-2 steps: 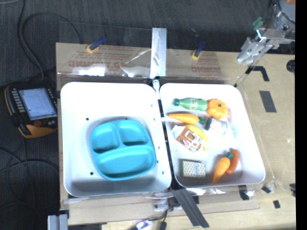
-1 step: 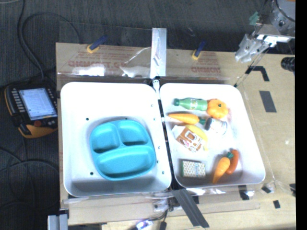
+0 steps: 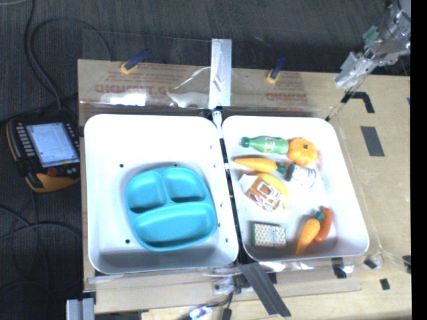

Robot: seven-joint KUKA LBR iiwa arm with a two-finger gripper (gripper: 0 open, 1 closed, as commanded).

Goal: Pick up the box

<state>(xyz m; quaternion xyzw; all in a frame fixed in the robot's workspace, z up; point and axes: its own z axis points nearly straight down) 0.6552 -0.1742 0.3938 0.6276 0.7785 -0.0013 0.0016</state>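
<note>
From the fixed overhead camera, looking down at a slant, I see two shallow white bins side by side on a wooden bench. My gripper (image 3: 363, 62) hangs at the upper right, above the bench and outside the bins, well apart from everything inside them; it is small and pale here, and I cannot tell how it is set. The left bin (image 3: 107, 139) holds a turquoise divided tray (image 3: 171, 207). The right bin (image 3: 343, 172) holds the clutter: a green bottle (image 3: 265, 143) lying on its side along the far edge, an orange pumpkin-like toy (image 3: 303, 151) just beside it, a carrot (image 3: 255, 165) lying across below the bottle, and a second carrot (image 3: 308, 233) near the right front with a reddish-orange piece (image 3: 325, 223) touching it. The box (image 3: 265, 193) I must pick up sits near the middle of this bin, white with orange and red print, tilted and leaning among its neighbours, with something yellow at its right edge. A smaller patterned packet (image 3: 269, 235) lies flat just in front of it. I judge the main risk to be the crowding: the tilted box offers no level faces, so a descent could slip off a corner or pinch the carrot or yellow piece instead. The flat packet could also be mistaken for the target.
</note>
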